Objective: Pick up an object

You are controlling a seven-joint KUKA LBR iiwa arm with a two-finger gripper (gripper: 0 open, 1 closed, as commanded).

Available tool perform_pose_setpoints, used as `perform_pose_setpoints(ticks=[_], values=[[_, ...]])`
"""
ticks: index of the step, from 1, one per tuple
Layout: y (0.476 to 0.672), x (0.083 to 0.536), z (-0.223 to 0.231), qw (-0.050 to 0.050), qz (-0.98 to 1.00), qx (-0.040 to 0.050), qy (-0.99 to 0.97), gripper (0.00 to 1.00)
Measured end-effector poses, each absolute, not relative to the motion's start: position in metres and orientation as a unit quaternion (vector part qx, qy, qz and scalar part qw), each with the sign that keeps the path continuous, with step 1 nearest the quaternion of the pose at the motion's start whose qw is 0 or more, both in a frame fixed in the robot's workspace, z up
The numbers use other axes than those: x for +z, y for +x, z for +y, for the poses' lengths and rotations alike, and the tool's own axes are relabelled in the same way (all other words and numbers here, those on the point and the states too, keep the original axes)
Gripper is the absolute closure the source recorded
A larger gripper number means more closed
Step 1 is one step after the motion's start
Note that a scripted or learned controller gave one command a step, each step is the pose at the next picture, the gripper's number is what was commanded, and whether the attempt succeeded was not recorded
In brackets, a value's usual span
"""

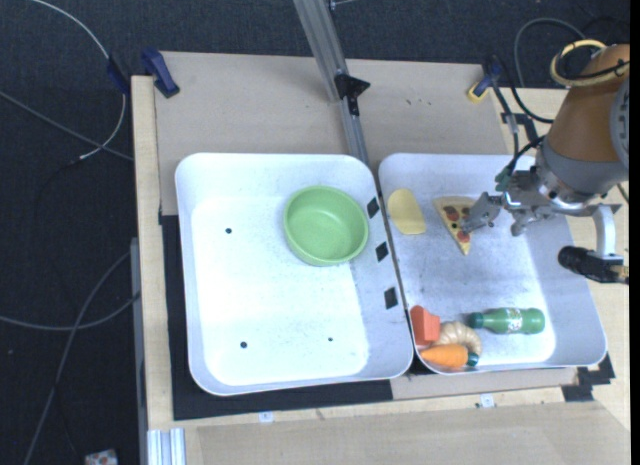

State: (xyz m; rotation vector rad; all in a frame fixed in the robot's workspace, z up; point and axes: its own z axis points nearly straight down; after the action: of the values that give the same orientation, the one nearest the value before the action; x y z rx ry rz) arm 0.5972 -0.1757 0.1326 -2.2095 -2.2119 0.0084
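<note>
Hovering tool (pixel 503 211) open, nothing held; pizza slice (pixel 455 221) beside; bottle (pixel 510 321), carrot (pixel 446 357) well apart.

Arm (pixel 585 123) low at right, fingers (pixel 487 211) spread.

Both white bins (pixel 270 353) look like smooth, faintly speckled plastic. The green bowl (pixel 325 224) has a soft matt sheen, the bottle (pixel 508 321) is glossy. My bench (pixel 250 103) looks like pale bare wood; my wrist band (pixel 585 118) is smooth orange.
</note>
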Motion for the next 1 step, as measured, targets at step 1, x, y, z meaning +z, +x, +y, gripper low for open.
perform_pose_setpoints(ticks=[1], values=[[0.5960,0.0928,-0.1745,0.007,-0.707,0.0027,-0.707,0.00]])
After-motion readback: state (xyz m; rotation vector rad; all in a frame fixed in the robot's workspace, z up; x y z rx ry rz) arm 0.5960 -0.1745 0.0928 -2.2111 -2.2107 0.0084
